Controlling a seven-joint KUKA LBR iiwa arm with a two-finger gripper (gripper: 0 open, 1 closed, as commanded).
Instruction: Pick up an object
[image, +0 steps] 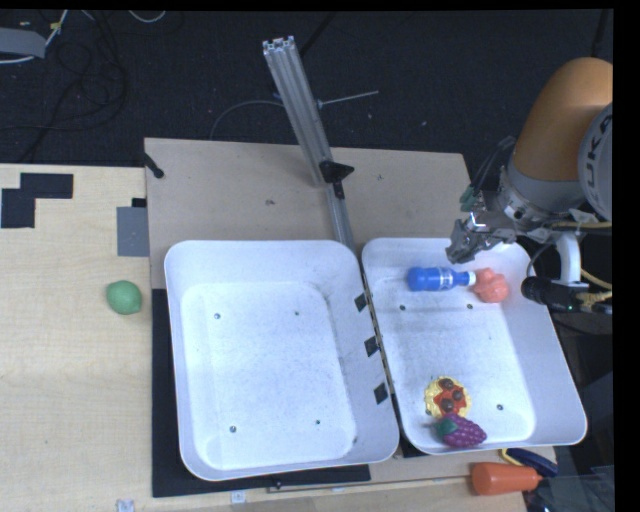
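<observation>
The right bin (520, 350) holds a blue bottle (434, 278) lying on its side near the back wall, with an orange-pink toy (491, 287) touching its right end. A yellow and red toy (446, 396) and a purple grape bunch (462, 432) lie near the bin's front. My gripper (466, 243) hangs over the back edge of the right bin, just above and behind the bottle's cap end. Nothing shows between its fingers.
The left bin (260, 350) stands beside the right one. A green ball (124, 297) lies on the bench at the far left. An orange object (505, 478) rests outside the right bin's front edge. A metal rail (310, 130) slants up behind the bins.
</observation>
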